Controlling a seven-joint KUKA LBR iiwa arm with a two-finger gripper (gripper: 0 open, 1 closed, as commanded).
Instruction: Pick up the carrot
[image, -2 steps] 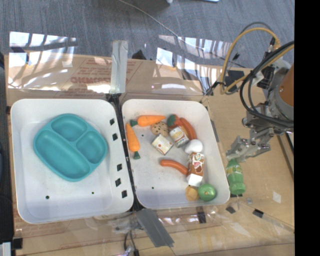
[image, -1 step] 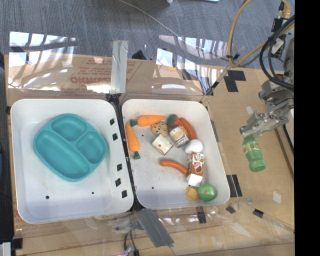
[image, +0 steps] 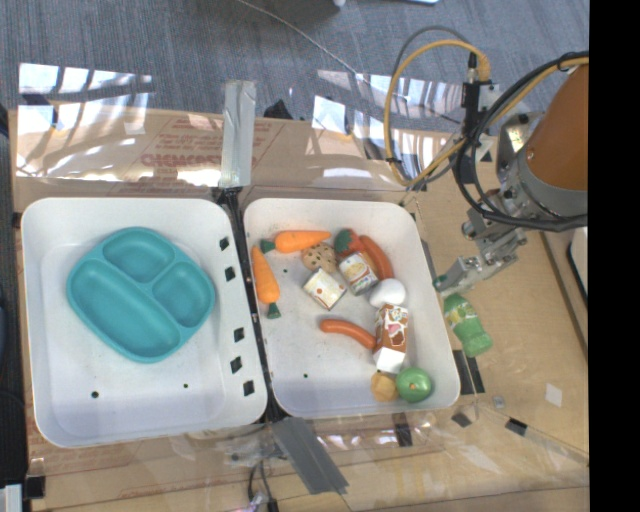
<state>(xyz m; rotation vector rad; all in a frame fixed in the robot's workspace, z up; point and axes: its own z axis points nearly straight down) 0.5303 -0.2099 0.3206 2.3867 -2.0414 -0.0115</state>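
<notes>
- Looking down at the bench, we see two carrots in the right bin (image: 428, 300): one carrot (image: 264, 277) lies lengthwise along the bin's left wall, at about nine o'clock from the bin's middle, and a second carrot (image: 302, 241) lies crosswise near the top wall at about eleven o'clock.
- We find the gripper (image: 480, 262) outside that bin, past its right rim, at about three o'clock from the carrots and well apart from both.
- We cannot tell from this slant how the gripper is set, and we see nothing held in it.
- A green bottle (image: 466, 324) lies on the bench just below the gripper, at about six o'clock from it, beside the bin's right rim.
- Between the carrots and the gripper we see other play food in the bin: a red sausage (image: 346, 330), a white egg (image: 388, 292), a small can (image: 355, 272), and a green apple (image: 414, 384) at the bin's five o'clock corner.
- At nine o'clock from all this, the left bin (image: 60, 400) holds a teal divided plate (image: 140, 293).
</notes>
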